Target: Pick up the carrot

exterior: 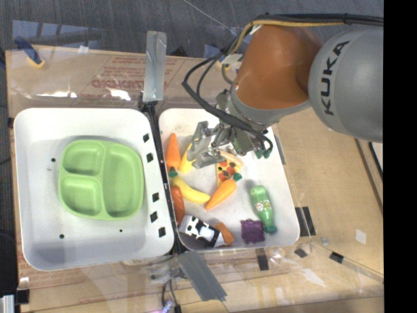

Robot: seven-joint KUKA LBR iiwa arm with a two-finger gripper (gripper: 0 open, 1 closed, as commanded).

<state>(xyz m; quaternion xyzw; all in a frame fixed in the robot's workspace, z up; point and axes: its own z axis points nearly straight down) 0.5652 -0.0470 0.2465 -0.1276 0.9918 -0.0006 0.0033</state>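
Camera view has your hand point(210, 150) hovering over the right bin point(281, 175), though I can't tell its grip; the carrot point(221, 193) lies loose at its five o'clock, beside the banana point(189, 191).

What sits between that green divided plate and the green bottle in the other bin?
In the camera view, between the green plate and the green bottle lie the bins' rims, a yellow banana and an orange carrot.

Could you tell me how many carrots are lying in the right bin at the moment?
2, perhaps more: an upright carrot by the right bin's left wall, and a tilted carrot mid-bin beside the banana. Orange pieces near the lower-left corner may be others; the arm may hide some.
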